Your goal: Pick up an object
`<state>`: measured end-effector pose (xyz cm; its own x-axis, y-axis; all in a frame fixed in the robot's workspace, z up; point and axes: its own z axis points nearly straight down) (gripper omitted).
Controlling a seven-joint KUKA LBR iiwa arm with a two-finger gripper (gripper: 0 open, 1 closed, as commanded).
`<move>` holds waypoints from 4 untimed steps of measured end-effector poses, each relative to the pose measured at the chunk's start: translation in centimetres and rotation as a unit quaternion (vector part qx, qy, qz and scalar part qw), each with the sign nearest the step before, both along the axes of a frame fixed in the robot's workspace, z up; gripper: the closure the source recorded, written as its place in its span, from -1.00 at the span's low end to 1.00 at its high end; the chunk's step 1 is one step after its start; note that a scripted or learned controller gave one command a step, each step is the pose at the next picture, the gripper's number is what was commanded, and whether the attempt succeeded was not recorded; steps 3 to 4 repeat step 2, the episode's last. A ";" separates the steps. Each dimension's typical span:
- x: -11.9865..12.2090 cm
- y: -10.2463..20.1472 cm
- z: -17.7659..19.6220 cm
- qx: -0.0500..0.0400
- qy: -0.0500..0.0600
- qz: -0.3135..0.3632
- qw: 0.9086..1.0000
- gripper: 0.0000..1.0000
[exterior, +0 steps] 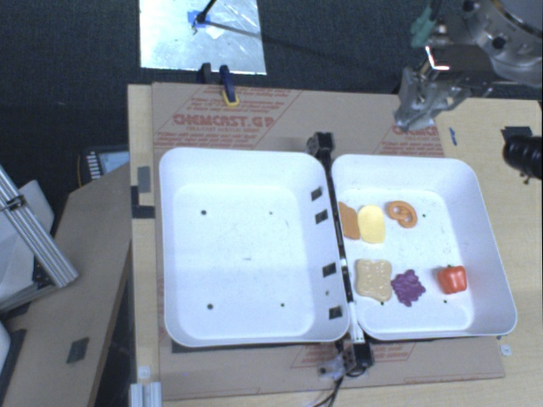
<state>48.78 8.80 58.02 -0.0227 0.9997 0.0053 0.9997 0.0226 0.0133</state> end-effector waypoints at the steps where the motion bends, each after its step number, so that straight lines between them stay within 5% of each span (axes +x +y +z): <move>1: 0.0 0.0 1.1 0.000 -0.001 0.002 1.000 1.00; 4: 0.1 0.0 2.2 0.001 -0.003 0.004 1.000 1.00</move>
